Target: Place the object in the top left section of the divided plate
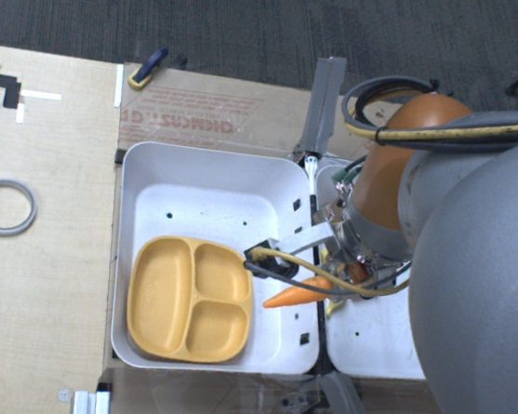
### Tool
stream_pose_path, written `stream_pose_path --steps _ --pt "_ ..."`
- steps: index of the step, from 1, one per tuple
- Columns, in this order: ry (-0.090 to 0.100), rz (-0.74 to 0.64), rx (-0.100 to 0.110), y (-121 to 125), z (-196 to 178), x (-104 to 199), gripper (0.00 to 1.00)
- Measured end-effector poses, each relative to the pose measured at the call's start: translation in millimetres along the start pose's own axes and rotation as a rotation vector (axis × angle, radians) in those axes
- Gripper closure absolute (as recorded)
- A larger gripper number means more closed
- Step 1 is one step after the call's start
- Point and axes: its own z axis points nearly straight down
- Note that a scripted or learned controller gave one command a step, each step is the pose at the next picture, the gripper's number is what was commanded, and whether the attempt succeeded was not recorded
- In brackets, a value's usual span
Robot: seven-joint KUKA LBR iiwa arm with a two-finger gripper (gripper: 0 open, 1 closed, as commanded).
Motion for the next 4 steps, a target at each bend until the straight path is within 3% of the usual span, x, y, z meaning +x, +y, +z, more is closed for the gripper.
stream_pose_path --steps 1,2,3,4 --pt "-0.002 -0.301 0.001 28.7 19.5 26.4 1.0" --pt "-0.001 -0.18 0.002 54.0 52.5 -15.2 1.0" --pt "-0.003 0.047 0.002 -20.1 99.4 5.9 1.0" --pt "0.003 0.137 0.0 -68.5 73.3 98.0 1.0"
